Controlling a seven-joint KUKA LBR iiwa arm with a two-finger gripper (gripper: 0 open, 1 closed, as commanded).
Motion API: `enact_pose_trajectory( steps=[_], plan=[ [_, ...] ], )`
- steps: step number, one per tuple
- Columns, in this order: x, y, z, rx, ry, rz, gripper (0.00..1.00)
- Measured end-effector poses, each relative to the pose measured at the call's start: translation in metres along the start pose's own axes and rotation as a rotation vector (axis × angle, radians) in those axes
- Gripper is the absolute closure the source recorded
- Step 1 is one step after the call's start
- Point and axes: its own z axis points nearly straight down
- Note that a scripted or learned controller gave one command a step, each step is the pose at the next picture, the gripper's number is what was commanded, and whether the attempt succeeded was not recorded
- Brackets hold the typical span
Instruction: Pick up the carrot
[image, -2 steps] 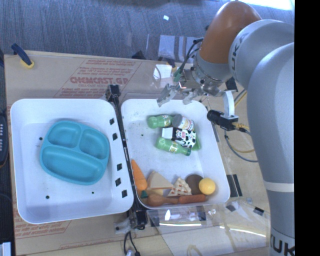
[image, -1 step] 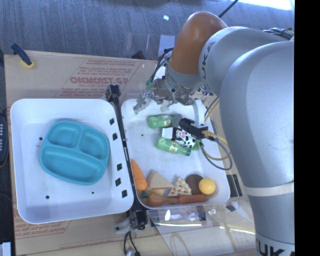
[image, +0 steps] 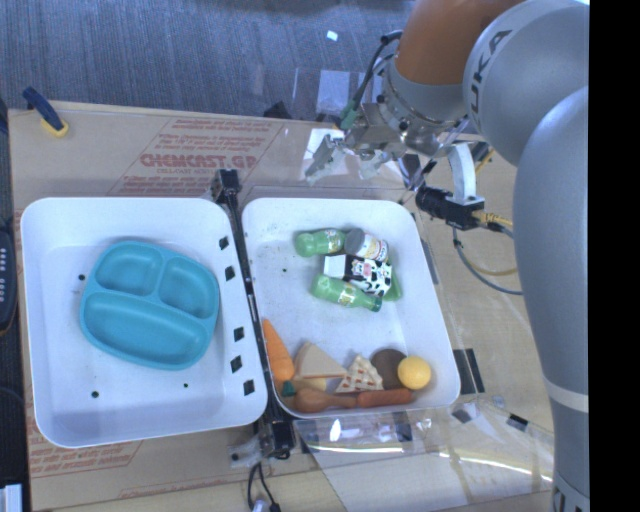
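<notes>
A small orange plastic carrot (image: 277, 351) lies at seven o'clock in the right white bin (image: 425, 290), against its left wall; likely light, stiff, slippery, best pinched mid-body. The tool (image: 362, 140) hovers at twelve o'clock; I cannot tell its state.

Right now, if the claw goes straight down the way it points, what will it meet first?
The claw hangs above the far rim of the right bin. Going straight down it would probably meet that rim or the bench beside it, though depth is unclear. The carrot lies at the bin's near left side.

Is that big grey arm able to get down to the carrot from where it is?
Probably yes. The carrot lies uncovered along the left wall of the right bin, nothing on top. The end effector sits beyond the far rim. The wall beside it may crowd the grasp.
</notes>
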Motion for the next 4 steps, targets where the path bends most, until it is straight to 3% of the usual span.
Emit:
enact_pose_trajectory(
  steps=[1, 2, 3, 4],
  plan=[
    [0.081, 0.006, 0.12, 0.019, 0.005, 0.211, 0.0],
    [0.058, 0.007, -0.02, -0.001, 0.003, 0.333, 0.0],
    [0.098, 0.008, 0.082, 0.023, 0.0, 0.364, 0.0],
    [0.128, 0.013, 0.118, 0.017, -0.001, 0.412, 0.0]
  ],
)
